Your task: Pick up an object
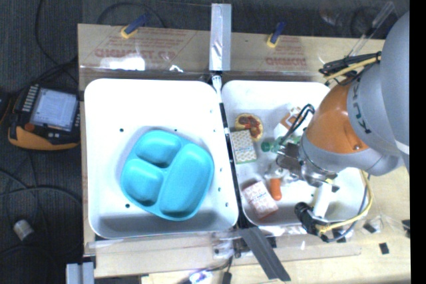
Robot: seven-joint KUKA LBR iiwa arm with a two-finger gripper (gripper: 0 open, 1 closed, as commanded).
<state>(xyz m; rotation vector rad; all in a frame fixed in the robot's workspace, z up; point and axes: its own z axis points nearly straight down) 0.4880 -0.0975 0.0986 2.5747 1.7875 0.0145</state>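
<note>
While the arm (353, 123) hangs over the right bin (319, 91), its gripper (283, 163) sits low amid the clutter; can't tell its state. Orange carrot-like toy (275, 190) lies just below it, nr pink packet (258, 199). Left bin (106, 103) holds blue tray (166, 173).

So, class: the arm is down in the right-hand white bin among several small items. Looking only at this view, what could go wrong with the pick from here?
1. The small objects lie crowded: the orange carrot-shaped piece sits right beside the pink-and-white packet, so the gripper might nudge or catch the wrong one.
2. The grey arm's orange-banded wrist covers much of the right white bin, so a missed grasp could go unseen.
</note>
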